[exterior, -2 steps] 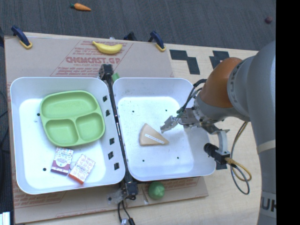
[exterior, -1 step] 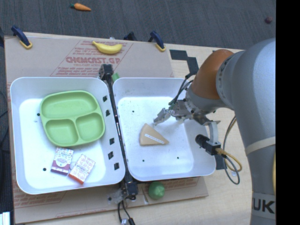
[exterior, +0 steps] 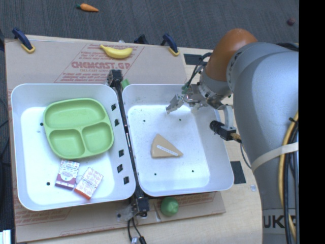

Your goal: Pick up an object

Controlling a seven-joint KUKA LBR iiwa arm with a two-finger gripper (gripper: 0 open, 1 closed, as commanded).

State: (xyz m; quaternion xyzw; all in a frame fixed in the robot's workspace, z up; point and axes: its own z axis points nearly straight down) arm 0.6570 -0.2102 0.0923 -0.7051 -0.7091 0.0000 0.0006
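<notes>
A tan wedge-shaped block [exterior: 165, 148] lies flat near the middle of the right bin [exterior: 218, 174]. My gripper [exterior: 175, 104] hangs over that bin's back edge, up and slightly right of the wedge and well apart from it. It carries nothing that I can see. The grey arm with its orange band [exterior: 233, 42] comes in from the right above the bin's back right corner. In the left bin [exterior: 23, 151] sit a green divided plate [exterior: 78, 126] and two small printed packets [exterior: 67, 174] [exterior: 89, 182] near its front.
A toy banana [exterior: 117, 50] rests on the cardboard behind the bins. A green ball [exterior: 170, 206] sits in front of the right bin. Blue clamps [exterior: 170, 42] hold the cardboard's back edge. A toy carrot [exterior: 89, 7] lies on the floor beyond.
</notes>
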